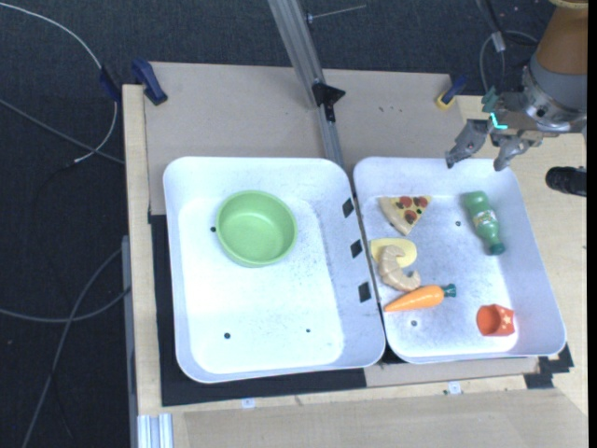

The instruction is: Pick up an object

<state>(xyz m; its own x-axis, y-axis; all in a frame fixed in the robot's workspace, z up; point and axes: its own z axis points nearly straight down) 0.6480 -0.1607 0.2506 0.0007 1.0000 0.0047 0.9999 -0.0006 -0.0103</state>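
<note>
A green bottle [483, 220] lies flat in the right bin [532, 278], near its far-right corner.

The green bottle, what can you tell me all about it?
The green bottle looks like a plastic toy, with a pale label around its middle. It lies on its side in the right bin, near the far right corner, its narrow end toward the near edge. Nothing touches it except the bin floor.

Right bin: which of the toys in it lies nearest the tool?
The green bottle, lying near the bin's far right side, just below the open tool. The pizza slice, carrot and red piece lie farther off.
</note>
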